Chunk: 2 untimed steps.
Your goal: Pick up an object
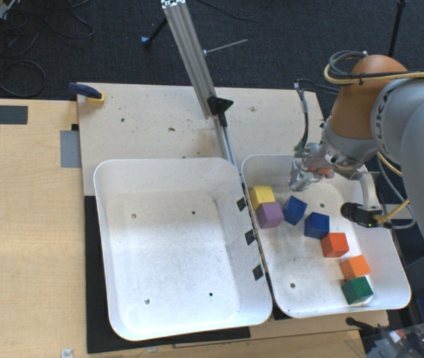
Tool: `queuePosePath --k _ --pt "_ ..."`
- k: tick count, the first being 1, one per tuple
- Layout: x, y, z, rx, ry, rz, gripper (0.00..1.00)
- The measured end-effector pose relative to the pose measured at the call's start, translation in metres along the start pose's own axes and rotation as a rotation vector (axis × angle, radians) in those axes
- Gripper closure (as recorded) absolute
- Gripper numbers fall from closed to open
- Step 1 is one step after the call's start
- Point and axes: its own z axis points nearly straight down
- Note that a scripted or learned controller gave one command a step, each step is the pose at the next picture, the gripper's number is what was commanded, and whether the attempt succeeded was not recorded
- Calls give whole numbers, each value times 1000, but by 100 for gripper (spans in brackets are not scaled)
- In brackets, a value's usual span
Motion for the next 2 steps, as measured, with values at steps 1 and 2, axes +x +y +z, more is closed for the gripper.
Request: queuePosePath --k 1,2 --pt "-5 -1 -63 -8 -2 4 100" --pt "-10 2 -108 -7 -2 0 100"
